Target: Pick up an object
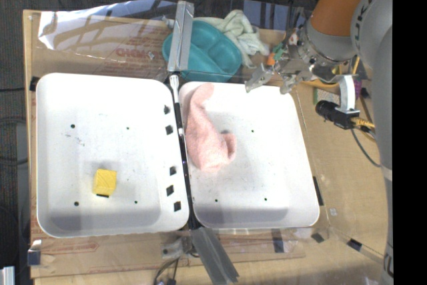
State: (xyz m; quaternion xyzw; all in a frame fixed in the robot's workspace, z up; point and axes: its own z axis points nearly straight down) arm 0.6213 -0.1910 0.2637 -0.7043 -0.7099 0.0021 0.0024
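Observation:
A pink cloth (203,133) lies crumpled along the left side of the right bin (280,200). A small yellow block (105,182) sits in the lower part of the left bin (73,103). My gripper (272,81) hangs over the far edge of the right bin, to the upper right of the pink cloth and well apart from it. Its two fingers are spread and nothing is between them.
Behind the bins lie a teal tray (207,53) and a pale green rag (241,30). A metal bar (180,37) stands between the bins at the back. Clear plastic sheeting (93,27) covers the back left of the bench.

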